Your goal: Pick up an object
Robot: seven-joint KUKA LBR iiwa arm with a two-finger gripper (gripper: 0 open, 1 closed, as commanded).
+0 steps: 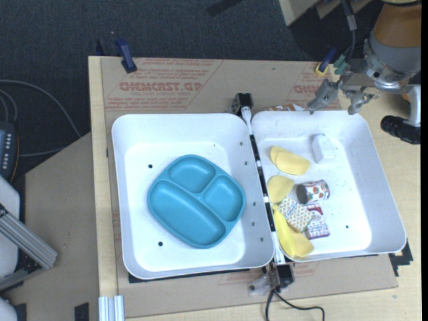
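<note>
1. The floor is covered with dark blue-grey carpet.
2. The bench top is a brown board with red printed letters.
3. Black cables lie on the floor at the left.
4. A blue clamp holds the board's far left corner.

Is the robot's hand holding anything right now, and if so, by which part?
Nothing is held. The hand hangs open above the far rim of the right bin, with nothing between its fingers; the small can lies in that bin.
</note>
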